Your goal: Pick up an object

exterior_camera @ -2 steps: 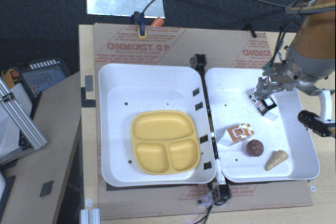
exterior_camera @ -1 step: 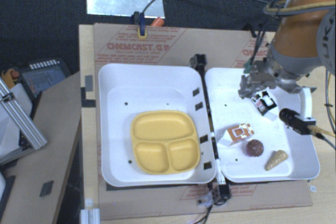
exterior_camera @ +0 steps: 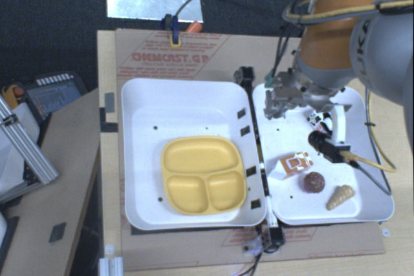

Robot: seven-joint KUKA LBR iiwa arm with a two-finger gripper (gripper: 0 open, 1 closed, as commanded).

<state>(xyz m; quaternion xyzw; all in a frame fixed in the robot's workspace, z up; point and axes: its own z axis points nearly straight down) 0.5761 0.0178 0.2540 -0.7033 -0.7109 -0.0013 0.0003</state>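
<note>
"chemcast gp" in red on brown board (exterior_camera: 213, 48)

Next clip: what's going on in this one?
The arm reaches in from the right, with its gripper low over the far left corner of the right bin. No pick is visible yet. An orange-and-white packet, a brown ball and a tan cone lie near that bin's front, apart from the gripper. A yellow divided tray sits in the left bin.

Grey arm (exterior_camera: 385, 42) reaches in from right, high in view. Orange band (exterior_camera: 336, 22) above wrist faces camera. Wrist angled down and leftward; gripper (exterior_camera: 278, 103) hangs below band, pointing down toward view's left.
</note>
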